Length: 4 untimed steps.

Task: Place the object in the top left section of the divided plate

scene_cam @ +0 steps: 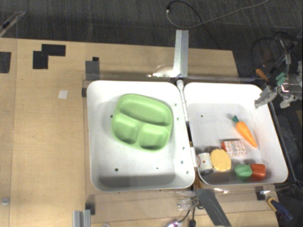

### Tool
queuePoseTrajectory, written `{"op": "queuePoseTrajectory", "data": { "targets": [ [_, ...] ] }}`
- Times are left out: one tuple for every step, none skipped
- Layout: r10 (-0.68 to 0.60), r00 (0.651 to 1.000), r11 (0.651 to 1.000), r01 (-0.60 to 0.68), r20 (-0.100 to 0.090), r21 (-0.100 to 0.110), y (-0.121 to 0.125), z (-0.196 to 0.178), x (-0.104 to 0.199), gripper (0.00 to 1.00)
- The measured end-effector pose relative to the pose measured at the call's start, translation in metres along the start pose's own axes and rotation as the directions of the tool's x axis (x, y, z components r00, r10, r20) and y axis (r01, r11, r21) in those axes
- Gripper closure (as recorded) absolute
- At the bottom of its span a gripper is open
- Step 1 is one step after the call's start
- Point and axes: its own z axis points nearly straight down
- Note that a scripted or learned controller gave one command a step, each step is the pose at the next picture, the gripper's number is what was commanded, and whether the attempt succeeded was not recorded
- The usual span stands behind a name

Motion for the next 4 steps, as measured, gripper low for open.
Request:
{"op": "queuePoseTrajectory", "data": {
  "targets": [
    [0.0,1.0,1.0,0.0,0.0,0.0,0.0,0.0,0.0,0.0],
    [0.0,1.0,1.0,0.0,0.0,0.0,0.0,0.0,0.0,0.0],
    [0.0,1.0,1.0,0.0,0.0,0.0,0.0,0.0,0.0,0.0],
    [0.26,0.966,0.966,-0.26,-0.001,0.006,-0.008,-0.064,0.031,0.0]
  ]
}}
